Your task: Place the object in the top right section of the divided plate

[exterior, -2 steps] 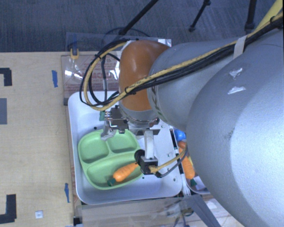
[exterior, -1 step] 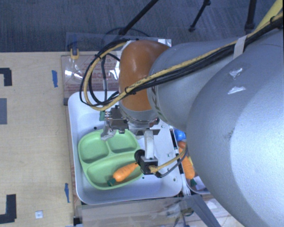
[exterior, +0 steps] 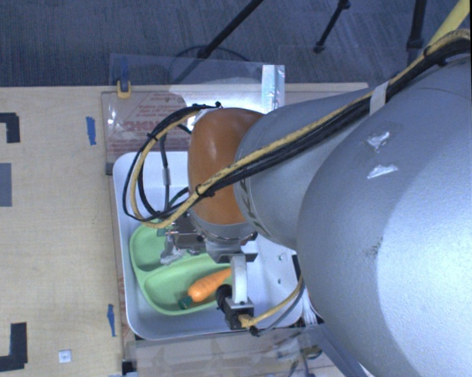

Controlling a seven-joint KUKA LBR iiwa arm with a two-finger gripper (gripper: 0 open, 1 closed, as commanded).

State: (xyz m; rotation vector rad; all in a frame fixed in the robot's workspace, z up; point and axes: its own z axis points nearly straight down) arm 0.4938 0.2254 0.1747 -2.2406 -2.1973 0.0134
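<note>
Carrot [exterior: 208, 284]: orange toy carrot with a small dark green tip at its left end, lying at a slant in the lower compartment of the divided plate [exterior: 164, 296], its right end reaching under the gripper hardware.

Divided plate: light green, sitting in the white bin [exterior: 126, 226]; two compartments are showing, an upper-left one and the lower one bearing the carrot, with the rest lying hidden beneath the arm.

Gripper [exterior: 199, 243]: grey metal assembly hanging directly over the plate, just above the carrot; the state of the fingers cannot be told, since the wrist is covering them.

Arm [exterior: 361, 218]: grey, with its orange band [exterior: 216, 169] sitting above the wrist, reaching in from the right; black and yellow cables [exterior: 147, 175] are looping over the bin's upper left.

Table [exterior: 53, 252]: pale wood, carrying black corner marks and blue tape tabs.

Clear plastic sheet [exterior: 152, 109]: lying behind the bin, bearing faint reddish print too blurred to read.
</note>
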